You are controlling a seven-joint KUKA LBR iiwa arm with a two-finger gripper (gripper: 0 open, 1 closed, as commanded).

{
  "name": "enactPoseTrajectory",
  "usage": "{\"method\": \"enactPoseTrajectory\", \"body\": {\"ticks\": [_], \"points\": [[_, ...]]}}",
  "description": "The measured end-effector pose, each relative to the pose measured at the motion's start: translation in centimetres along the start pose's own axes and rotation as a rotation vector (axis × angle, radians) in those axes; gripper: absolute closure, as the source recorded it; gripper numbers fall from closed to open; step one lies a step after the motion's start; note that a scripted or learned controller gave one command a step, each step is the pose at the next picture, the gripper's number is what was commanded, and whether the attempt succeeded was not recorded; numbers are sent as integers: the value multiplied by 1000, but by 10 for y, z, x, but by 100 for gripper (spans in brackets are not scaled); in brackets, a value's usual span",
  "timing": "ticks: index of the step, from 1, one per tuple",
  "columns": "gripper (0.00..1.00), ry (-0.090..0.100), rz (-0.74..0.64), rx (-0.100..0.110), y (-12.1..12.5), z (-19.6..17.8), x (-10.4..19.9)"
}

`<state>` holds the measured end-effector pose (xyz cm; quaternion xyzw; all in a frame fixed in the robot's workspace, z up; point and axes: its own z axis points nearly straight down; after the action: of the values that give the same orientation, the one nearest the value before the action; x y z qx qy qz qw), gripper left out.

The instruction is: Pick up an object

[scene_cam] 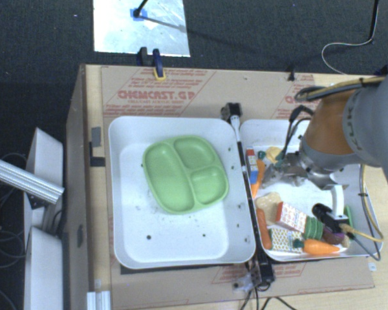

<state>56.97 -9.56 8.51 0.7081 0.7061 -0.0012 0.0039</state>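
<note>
My arm [368,118] comes in from the right side of the camera view, its bulky grey body bent downward and toward the left. The orange band [330,128] sits just above my wrist, with dark cables looping over its top. Below the band my wrist narrows to a darker metal part, and my gripper [279,165] hangs low at its end, pointing left and down. I cannot make out how its tips stand.

Green plate [184,173], white bin [132,234]
</note>
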Motion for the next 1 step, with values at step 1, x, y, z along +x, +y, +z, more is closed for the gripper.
{"method": "enactPoseTrajectory", "body": {"ticks": [1], "points": [[100,6,-4,0,1,-10,3]]}}
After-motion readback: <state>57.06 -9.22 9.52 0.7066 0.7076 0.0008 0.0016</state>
